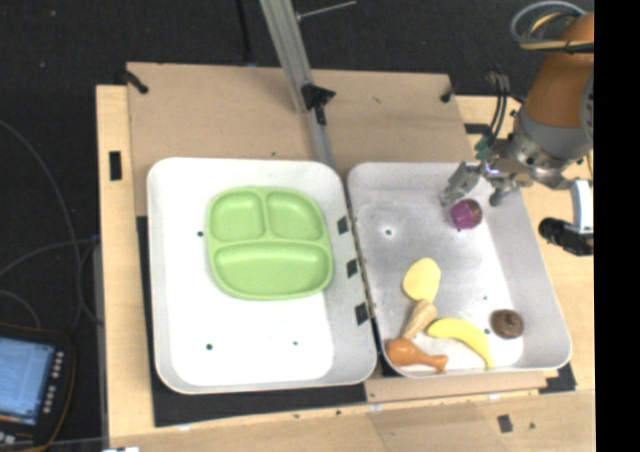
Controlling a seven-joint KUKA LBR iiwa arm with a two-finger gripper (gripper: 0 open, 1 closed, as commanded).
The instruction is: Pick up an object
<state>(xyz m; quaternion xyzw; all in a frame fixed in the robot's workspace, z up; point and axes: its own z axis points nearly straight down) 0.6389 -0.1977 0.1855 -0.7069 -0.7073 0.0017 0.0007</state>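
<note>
Reaching in from the right, the hand (478,185) hung over the far part of the right bin (400,202), its two fingers spread apart with nothing between them. A purple ball (466,213) lay just below the fingertips on the bin floor, close to them, though whether they touched it could not be told. Behind the hand rose the grey arm with its orange band (560,80), crossing the bin's right edge.

Toward the near end of the same bin, well apart from the hand, other playthings were gathered. A pale yellow chip-shaped piece (422,278) lay near the middle, and beneath it a tan stick (417,320) slanted down to an orange drumstick (414,354) in the near left corner. A banana (464,337) lay just beside the drumstick, and a small brown round piece (507,323) sat by the right wall. None of them stood between the hand and the purple ball.

The left bin (250,350) held a green divided plate (269,242), lying flat in its far half. Both bins sat side by side on a brown board on the light wooden desk (125,270). A metal pole (285,35) slanted up from the far side between the bins. The floor around was dark, with a lit screen (28,380) at the lower left.
</note>
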